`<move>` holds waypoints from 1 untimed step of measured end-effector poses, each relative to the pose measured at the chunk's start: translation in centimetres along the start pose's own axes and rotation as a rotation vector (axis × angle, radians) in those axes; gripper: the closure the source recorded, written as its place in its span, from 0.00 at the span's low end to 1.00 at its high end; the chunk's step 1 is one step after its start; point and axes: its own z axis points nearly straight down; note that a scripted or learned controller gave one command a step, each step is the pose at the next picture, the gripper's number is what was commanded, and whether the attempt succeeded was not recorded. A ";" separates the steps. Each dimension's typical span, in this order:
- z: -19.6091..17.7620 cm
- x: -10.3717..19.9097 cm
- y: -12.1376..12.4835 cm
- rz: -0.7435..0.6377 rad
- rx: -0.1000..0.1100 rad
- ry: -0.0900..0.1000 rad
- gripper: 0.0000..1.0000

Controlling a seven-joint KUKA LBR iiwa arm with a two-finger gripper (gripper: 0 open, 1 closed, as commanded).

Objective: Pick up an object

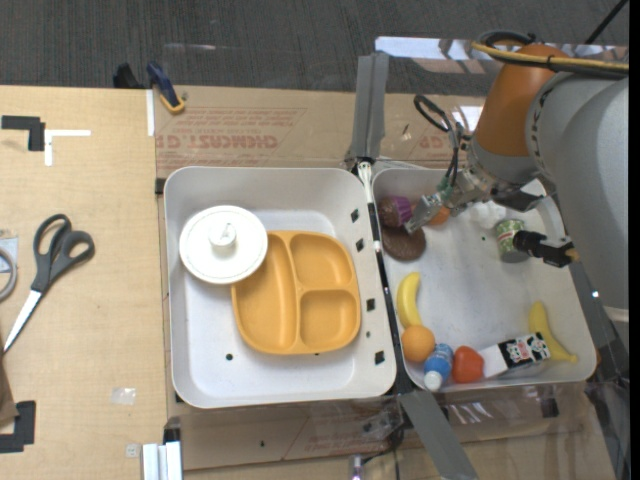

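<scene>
Purple object (399,208) | touching, perhaps, pincer (425,213) | right bin (480,298)

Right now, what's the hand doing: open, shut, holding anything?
Hand: cannot be told. It sits low in the right bin, close to the purple object and the brown disc; no object is seen in its grip.

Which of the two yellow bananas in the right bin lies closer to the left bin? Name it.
The curved yellow banana by the right bin's left wall, just above the orange fruit. The other banana lies near the far right wall, beside the black-and-white carton.
</scene>
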 end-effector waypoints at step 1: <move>-1.1 0.0 0.1 -0.005 -0.001 -0.004 1.00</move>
